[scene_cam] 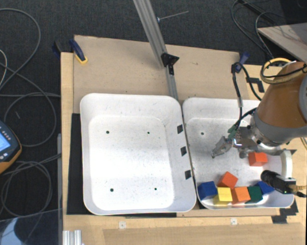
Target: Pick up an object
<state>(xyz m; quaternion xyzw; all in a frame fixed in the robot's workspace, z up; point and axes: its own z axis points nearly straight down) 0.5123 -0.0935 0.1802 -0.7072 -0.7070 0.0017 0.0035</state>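
Observation:
My gripper [231, 149] hangs low over the middle of the right bin [204, 116], its fingers spread and nothing between them. An orange block [258, 158] lies just right of it, outside the fingers. Along the bin's front edge sits a cluster of blocks: a blue one [207, 189], a yellow one [224, 195], an orange one [230, 179] on its own behind them, another orange one [240, 195], a green one [255, 193] and a second blue one [266, 187]. The arm's body hides the bin's right side.
The left bin [93, 112] lies beside the right one, split by a ridge with black clips [183, 150]. A metal pole [154, 31] slants in from the top. Cables [238, 92] run down to the wrist.

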